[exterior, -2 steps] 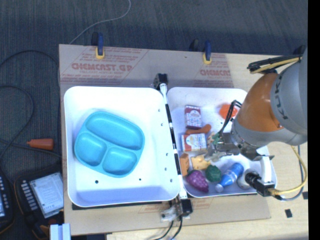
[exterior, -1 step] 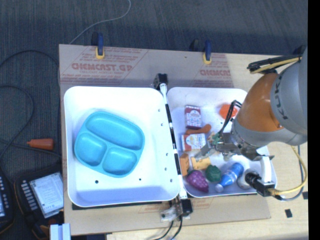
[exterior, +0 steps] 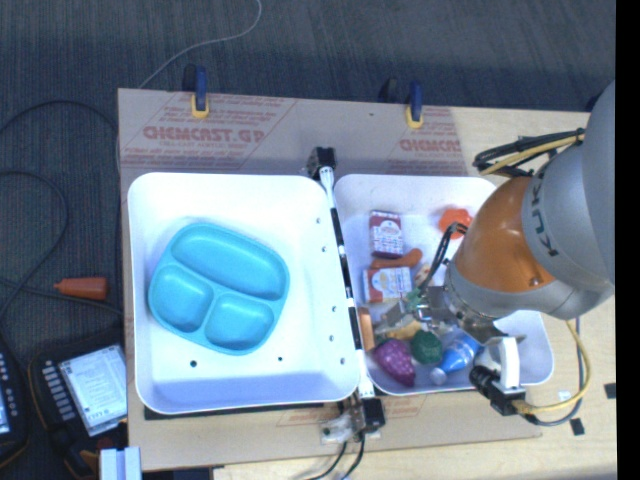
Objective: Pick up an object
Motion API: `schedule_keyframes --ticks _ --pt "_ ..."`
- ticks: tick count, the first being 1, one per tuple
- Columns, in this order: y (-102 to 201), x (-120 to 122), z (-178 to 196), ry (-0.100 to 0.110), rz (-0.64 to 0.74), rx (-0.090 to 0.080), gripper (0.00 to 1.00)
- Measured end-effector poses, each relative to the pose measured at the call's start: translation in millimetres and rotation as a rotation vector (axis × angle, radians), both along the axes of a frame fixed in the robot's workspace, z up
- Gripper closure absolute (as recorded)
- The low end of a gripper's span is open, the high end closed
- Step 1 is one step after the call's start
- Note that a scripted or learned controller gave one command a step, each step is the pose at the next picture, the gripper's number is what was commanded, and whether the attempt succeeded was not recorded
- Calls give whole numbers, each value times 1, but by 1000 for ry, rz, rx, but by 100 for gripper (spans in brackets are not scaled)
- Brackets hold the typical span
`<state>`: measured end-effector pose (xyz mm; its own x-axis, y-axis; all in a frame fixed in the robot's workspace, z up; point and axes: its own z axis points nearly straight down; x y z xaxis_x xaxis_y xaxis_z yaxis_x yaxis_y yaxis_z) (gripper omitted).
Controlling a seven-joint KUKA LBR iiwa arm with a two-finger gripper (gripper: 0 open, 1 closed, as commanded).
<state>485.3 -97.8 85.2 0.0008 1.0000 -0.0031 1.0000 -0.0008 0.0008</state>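
Observation:
My gripper (exterior: 418, 320) reaches down into the right bin (exterior: 530, 363), over a pile of small objects at its front. Right under it lie a dark green round piece (exterior: 427, 348), a purple grape-like piece (exterior: 394, 361) and a blue piece (exterior: 458, 356). Further back in the same bin sit a red-brown packet (exterior: 385, 233), an orange-labelled packet (exterior: 390, 280) and a small orange item (exterior: 455, 216). The arm's orange band (exterior: 500, 243) and grey wrist hide the bin's right half. The fingertips are buried among the objects.
The left bin (exterior: 150, 368) holds a blue three-compartment plate (exterior: 218, 286). A black clip (exterior: 322, 158) sits at the back where the bins meet. Two blue-and-yellow clamps (exterior: 200, 86) (exterior: 414, 106) pin the cardboard's far edge. An orange tool (exterior: 82, 288) lies on the floor to the left.

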Motion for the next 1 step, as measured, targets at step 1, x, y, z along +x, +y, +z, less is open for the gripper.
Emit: schedule_keyframes --ticks 1 --pt "0 1 8 1 0 1 100"
